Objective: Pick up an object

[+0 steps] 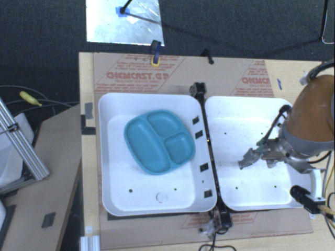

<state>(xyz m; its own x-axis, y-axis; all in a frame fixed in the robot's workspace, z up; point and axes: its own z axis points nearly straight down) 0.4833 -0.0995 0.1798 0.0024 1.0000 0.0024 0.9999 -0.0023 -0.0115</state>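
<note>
A blue divided plate (158, 140) lies flat in the middle of the left bin (112, 156). Near that bin's front edge sits a small pale round item (161, 196). My gripper (248, 160) hangs low over the floor of the right bin (235, 190), left of its middle, pointing toward the divider. Nothing shows in it. The grey arm with its orange band (314, 109) covers the right bin's right side.
A black strip with clips (203, 137) runs between the two bins. Both bins rest on cardboard (136, 75). A foil sheet (124, 14) lies at the back, and an aluminium frame (21, 145) stands at the far left.
</note>
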